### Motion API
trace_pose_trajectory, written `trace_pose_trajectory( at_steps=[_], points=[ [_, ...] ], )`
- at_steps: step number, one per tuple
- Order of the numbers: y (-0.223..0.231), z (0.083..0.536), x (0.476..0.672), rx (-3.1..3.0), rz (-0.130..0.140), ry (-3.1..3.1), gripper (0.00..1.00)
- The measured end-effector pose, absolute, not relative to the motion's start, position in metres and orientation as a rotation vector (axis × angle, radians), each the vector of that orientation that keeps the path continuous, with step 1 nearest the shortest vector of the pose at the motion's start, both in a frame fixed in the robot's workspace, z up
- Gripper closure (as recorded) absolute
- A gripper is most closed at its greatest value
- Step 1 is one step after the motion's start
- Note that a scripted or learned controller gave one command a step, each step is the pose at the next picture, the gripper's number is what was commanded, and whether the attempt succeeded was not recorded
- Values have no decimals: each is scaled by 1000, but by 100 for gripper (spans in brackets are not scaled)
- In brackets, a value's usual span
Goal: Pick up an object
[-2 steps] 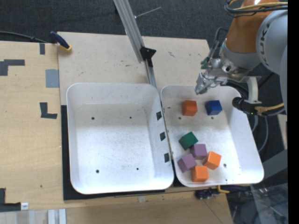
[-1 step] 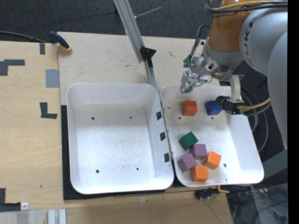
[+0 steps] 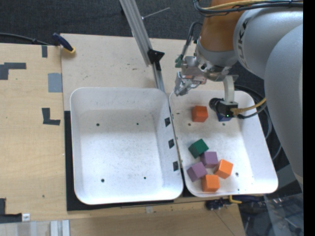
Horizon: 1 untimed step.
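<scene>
gripper (image 3: 183, 88): hovering over right bin (image 3: 256, 132) far-left corner, jaw state unclear
orange cube (image 3: 199, 113): sitting just beside gripper, apart

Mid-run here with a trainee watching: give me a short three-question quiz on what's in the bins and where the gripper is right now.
1. True or false: the gripper is above the far edge of the right bin, near the divider between the bins.
2. How many orange cubes lie in the right bin?
A) one B) two C) three
3. Fill in: the green cube touches a ____ cube on its near side.

Key
1. True.
2. C: one alone at the far end, two in the near cluster.
3. Purple; a second purple cube lies beside it.
</scene>
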<state>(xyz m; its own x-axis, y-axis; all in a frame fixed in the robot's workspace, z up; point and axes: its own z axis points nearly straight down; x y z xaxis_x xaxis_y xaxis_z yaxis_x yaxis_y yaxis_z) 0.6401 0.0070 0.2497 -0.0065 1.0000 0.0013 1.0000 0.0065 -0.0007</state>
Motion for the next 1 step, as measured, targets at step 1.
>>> trace_pose_trajectory(
  at_steps=[1],
  points=[
    [61, 247, 631, -2212, 1, -2227, 100]
  ],
)
